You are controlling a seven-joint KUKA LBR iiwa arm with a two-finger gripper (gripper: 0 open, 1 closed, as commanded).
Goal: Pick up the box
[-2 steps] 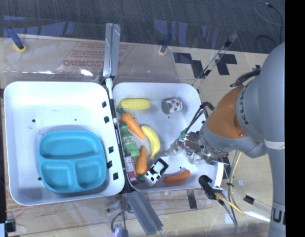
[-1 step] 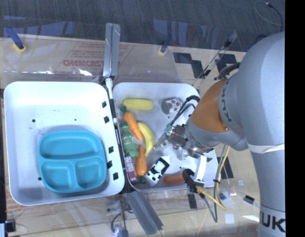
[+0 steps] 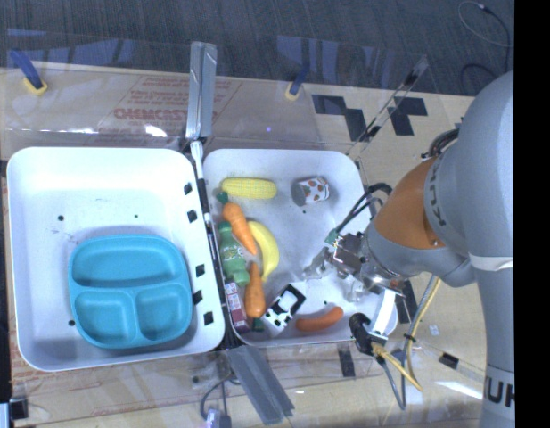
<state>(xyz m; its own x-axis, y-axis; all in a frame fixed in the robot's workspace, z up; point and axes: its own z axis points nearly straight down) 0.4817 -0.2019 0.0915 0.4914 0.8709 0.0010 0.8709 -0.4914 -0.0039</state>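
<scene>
Your gripper [image 3: 332, 261] hangs low over the right bin [image 3: 346, 163]; you cannot tell how it stands. The black-and-white box [image 3: 283, 308] lies near the front wall, between a carrot [image 3: 255, 294] and a sausage [image 3: 319, 319].

Two white bins [image 3: 96, 163] sit side by side: the left one carries one blue divided tray [image 3: 129, 290], the right one corn cob [image 3: 249, 188], two carrots [image 3: 242, 228], one banana [image 3: 266, 248], one sausage [image 3: 319, 319], one black-and-white box [image 3: 283, 308], one green bottle [image 3: 232, 257], one small grey toy [image 3: 311, 190]
</scene>
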